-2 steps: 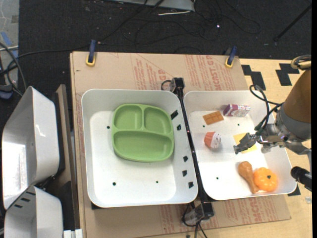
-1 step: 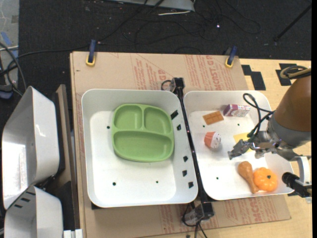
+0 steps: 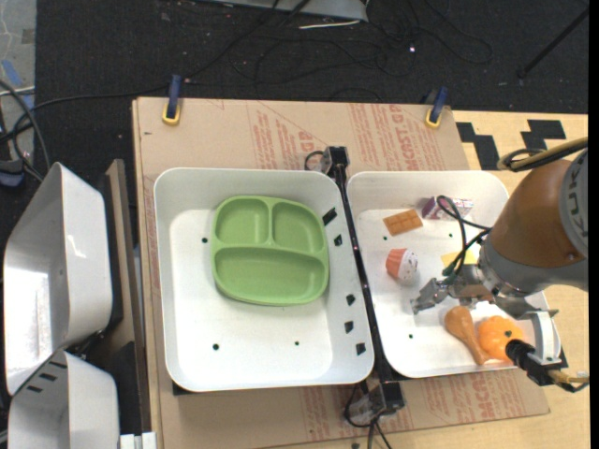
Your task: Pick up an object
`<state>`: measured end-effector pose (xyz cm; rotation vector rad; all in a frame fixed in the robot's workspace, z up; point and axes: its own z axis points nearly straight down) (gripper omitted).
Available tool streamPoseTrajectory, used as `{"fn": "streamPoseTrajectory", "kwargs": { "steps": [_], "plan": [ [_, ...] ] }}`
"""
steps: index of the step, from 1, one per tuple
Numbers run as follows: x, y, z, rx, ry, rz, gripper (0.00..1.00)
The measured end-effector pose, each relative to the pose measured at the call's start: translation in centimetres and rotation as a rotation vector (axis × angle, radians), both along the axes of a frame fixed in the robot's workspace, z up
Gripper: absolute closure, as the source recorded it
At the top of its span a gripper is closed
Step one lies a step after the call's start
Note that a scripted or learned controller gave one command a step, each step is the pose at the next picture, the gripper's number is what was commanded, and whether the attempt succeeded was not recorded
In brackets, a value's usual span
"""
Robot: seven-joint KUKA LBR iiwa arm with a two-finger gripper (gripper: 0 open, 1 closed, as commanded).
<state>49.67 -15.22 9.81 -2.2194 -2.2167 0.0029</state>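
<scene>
Orange toy carrot [image 3: 473, 332] lying in right bin [image 3: 374, 279], just beside claw [image 3: 432, 296]; claw's open-or-closed state cannot be told. Red-and-white cup [image 3: 402, 264] nearby; green divided plate [image 3: 270, 250] in left bin [image 3: 178, 279].

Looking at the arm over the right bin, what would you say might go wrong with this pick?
1. The pincer sits between the pink cup and the orange toy, so closing may catch neither or nudge one aside.
2. The toy lies near the right bin's front wall, which may block a clean approach.
3. The arm hides part of the bin, so items under it may get bumped.
</scene>
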Motion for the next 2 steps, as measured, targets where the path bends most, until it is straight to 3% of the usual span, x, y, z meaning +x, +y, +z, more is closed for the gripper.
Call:
{"fn": "streamPoseTrajectory", "kwargs": {
  "steps": [1,2],
  "plan": [
    [0.0,0.0,-0.6,-0.001,-0.003,-0.001,0.0],
    [0.0,0.1,0.4,-0.002,-0.004,-0.002,1.0]
  ]
}}
